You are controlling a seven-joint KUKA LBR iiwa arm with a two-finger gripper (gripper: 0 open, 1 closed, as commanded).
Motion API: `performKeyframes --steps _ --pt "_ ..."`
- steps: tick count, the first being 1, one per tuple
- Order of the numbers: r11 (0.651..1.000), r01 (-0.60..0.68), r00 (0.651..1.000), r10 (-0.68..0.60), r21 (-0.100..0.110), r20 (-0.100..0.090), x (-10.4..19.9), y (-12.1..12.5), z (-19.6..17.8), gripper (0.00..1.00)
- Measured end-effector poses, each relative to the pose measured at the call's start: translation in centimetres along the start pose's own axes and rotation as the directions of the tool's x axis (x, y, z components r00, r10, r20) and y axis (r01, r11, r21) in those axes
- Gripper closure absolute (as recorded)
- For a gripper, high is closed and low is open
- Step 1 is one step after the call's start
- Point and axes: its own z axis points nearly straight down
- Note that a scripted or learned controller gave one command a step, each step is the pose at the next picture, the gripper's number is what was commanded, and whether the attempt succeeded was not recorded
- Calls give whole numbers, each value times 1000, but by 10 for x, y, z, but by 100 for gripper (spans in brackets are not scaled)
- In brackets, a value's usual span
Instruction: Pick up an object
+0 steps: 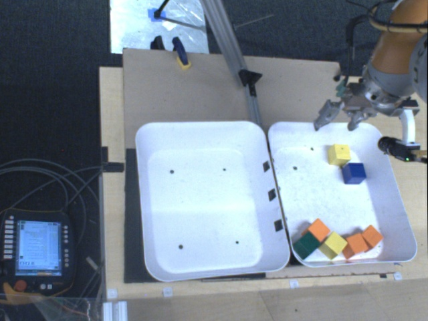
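Camera view: gripper [340, 117] has its jaws spread, nothing between them, hanging over the far rim of the right bin [394, 199]. Yellow cube [339, 154] lies just below it, blue cube [354, 172] touching that. Other cubes cluster at the near wall: green cube [306, 245], orange cube [319, 230]. Mid-bin floor is bare. Left bin [144, 199] sits alongside, on the brown bench [294, 85].

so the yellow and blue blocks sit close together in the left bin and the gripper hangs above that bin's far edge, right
Not quite: the yellow block and blue block sit close together in the right bin, not the left one. The camera view shows it. The rest holds: the gripper hangs above that bin's far edge.
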Motion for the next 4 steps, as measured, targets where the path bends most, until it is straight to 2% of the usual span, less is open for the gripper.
performKeyframes --steps 1,3,4 --pt "1000 0 1000 0 0 1 0 0 0 0" --pt "1000 -1 1000 1 5 -1 9 -9 106 0" --pt "1000 -1 1000 1 0 0 9 -8 107 0"
